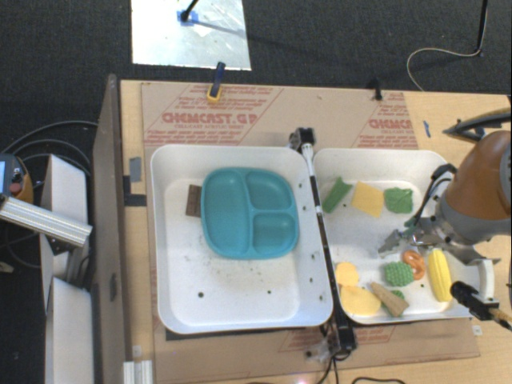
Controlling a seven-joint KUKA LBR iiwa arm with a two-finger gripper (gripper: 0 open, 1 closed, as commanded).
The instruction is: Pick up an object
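2 white bins [172, 238] on cardboard-covered bench [264, 110], dark floor [56, 46], tool [392, 242] state unclear

The arm [484, 186] is cut off by the right edge of the view, so just its orange band and a stretch of grey wrist can be seen. Its bulk hides the far right wall of the right bin [376, 157]. The gripper [394, 242] reaches into that bin, yet its metal fingers blur together and their spacing cannot be told. Just right of the gripper, an orange ring-shaped item [413, 259] is partly covered and too small to identify. In the left bin [172, 214], the teal tray [249, 213] overlaps a small brown piece [193, 201], hiding its right side. At the view's left edge, a grey device [11, 178] is cropped.
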